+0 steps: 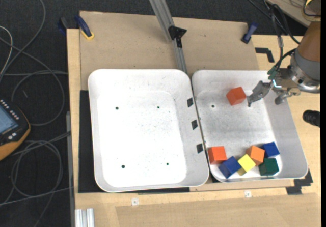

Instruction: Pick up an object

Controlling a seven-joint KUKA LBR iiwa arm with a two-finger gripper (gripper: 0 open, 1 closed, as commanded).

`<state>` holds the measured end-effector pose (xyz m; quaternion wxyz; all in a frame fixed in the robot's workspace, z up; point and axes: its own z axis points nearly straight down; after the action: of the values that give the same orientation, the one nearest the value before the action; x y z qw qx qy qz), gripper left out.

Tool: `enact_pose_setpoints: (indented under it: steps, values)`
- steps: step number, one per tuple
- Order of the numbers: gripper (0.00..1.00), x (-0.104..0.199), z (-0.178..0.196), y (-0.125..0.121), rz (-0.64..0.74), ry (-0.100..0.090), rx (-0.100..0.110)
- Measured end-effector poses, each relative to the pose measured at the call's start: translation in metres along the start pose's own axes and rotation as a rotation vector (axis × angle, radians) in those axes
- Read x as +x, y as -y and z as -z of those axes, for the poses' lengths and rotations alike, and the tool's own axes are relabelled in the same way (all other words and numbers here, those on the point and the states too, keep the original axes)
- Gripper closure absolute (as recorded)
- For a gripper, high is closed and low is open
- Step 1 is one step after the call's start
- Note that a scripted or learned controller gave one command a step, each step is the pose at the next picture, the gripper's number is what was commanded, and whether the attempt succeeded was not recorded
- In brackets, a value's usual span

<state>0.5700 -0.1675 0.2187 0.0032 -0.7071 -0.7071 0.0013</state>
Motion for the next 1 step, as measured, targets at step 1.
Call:
enact_pose_setpoints:
  steps: [1]
  values:
    - [0.0,0.0001,0.0026,-0.0006,0.001,0.001,-0.004]
